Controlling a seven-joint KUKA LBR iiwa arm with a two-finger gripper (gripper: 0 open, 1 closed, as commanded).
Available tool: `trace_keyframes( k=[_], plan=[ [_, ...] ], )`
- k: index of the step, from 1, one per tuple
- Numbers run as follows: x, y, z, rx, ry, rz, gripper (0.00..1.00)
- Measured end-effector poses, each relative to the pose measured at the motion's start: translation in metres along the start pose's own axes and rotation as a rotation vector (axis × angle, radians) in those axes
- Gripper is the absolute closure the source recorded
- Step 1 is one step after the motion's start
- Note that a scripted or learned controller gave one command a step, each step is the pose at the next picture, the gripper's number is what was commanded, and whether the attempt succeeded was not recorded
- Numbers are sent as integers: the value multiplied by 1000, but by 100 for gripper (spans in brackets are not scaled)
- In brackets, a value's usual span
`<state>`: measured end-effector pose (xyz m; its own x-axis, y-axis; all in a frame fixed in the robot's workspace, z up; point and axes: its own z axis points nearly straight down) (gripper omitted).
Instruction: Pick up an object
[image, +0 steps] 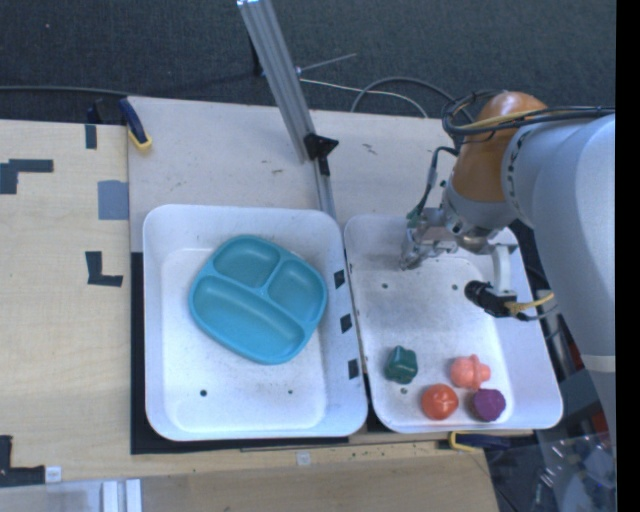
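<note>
I am looking down from the one camera above the bench. The bench is lying pale and wooden under me, with some dark tape marks on its left part. Behind it a dark floor is showing, with thin cables on it. A grey metal rail is running at a slant from the top toward the place where the two bins are meeting.

The left bin is carrying a blue divided plate. The plate is lying flat, and its long axis is running from upper left to lower right.

The right bin is holding four small things near its front edge. A green toy is sitting on the left of them. An orange round toy is lying in front, a pink-orange toy is just behind it to the right, and a purple toy is touching or almost touching the pink-orange one. These small things are too round for me to tell any long axis or which way they are pointing.

My gripper is hanging over the back left part of the right bin, well apart from the toys. I am not able to tell if it is apart or together, because it is too small and blurred. My arm is reaching in from the right, with the orange band above the wrist.
</note>
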<state>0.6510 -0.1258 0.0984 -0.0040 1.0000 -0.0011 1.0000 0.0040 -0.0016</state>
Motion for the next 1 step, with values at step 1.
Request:
trace_keyframes(
  k=[1],
  plan=[
    [-1,4,-43,-5,1,2,100]
  ],
)
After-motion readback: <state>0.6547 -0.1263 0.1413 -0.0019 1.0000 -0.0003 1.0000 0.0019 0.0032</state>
